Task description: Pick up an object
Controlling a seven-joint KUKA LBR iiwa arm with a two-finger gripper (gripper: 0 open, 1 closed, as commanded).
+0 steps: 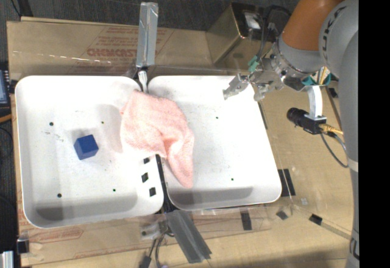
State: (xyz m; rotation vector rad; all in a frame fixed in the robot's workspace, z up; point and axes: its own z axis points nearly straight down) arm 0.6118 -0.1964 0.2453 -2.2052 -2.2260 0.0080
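A pink cloth [159, 133] lies draped over the divide between the two white bins, part in each. A small blue cube [86, 146] sits on the floor of the left bin [36, 200]. My gripper [244, 87] hangs over the far right corner of the right bin [244, 181], well apart from the cloth and the cube. Its two fingers stand spread, with nothing between them.
The arm reaches in from the right, over the bench's right side. A grey metal post [147, 41] stands behind the bins at their divide. A cardboard box [231, 32] sits behind the right bin. Brown cardboard lines the bench behind the left bin.
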